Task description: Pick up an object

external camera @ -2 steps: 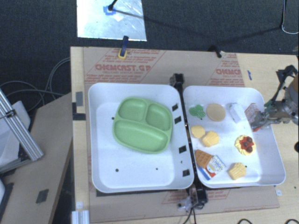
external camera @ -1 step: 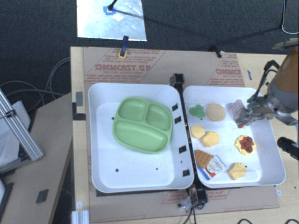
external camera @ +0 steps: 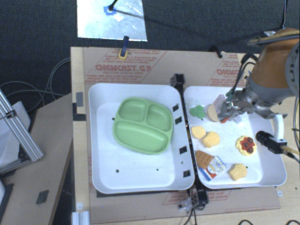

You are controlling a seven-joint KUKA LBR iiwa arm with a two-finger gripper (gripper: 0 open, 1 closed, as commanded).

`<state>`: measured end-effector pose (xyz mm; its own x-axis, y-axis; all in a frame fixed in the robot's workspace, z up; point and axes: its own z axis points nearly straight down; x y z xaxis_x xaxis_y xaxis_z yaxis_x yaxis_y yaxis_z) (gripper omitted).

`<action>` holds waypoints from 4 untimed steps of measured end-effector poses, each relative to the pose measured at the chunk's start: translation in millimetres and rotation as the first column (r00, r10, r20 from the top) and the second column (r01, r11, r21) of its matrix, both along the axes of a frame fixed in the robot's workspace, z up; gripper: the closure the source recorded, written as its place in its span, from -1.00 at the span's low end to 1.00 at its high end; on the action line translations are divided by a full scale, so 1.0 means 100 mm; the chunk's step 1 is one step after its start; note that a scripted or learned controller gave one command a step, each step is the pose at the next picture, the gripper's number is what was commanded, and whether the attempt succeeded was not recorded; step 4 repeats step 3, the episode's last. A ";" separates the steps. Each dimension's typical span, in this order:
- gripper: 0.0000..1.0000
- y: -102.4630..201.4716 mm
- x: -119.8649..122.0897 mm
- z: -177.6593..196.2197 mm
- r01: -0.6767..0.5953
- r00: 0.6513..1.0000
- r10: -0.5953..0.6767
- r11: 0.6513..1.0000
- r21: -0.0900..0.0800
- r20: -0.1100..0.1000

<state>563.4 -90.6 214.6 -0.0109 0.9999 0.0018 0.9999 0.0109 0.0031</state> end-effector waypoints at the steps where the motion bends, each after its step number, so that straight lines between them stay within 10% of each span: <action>1: 1.00 0.53 0.04 -0.04 0.001 1.000 -0.001 1.000 0.000 -0.002; 3: 1.00 1.57 0.38 0.07 0.000 1.000 0.000 1.000 0.001 0.000; 4: 1.00 1.57 0.38 0.07 0.000 1.000 0.000 1.000 0.001 0.000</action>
